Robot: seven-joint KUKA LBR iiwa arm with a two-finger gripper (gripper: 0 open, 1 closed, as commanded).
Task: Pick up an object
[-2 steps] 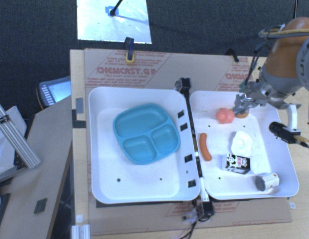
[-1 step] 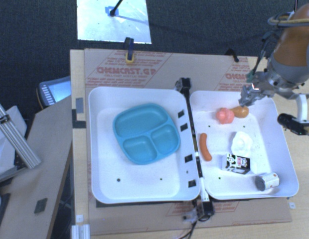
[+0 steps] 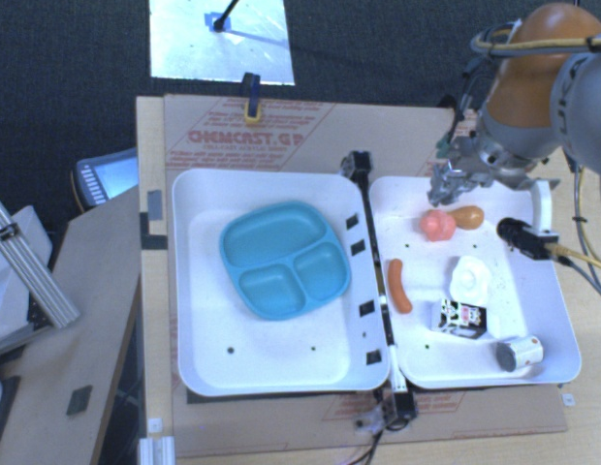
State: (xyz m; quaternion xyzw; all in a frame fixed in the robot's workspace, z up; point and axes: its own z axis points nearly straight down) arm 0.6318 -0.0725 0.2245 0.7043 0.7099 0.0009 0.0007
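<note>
Camera view: two bins [image 3: 199, 356], one blue tray [image 3: 284, 258].
At your two o'clock, the gripper [image 3: 444, 194] hovers above the pink ball [image 3: 437, 225]; its grip can't be told.

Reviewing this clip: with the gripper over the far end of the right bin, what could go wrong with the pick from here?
1. The pink round item touches the orange-brown piece just below the gripper, so a descent may nudge one or catch both.
2. Both lie near the right bin's far wall; rounded shapes may roll off against it.
</note>
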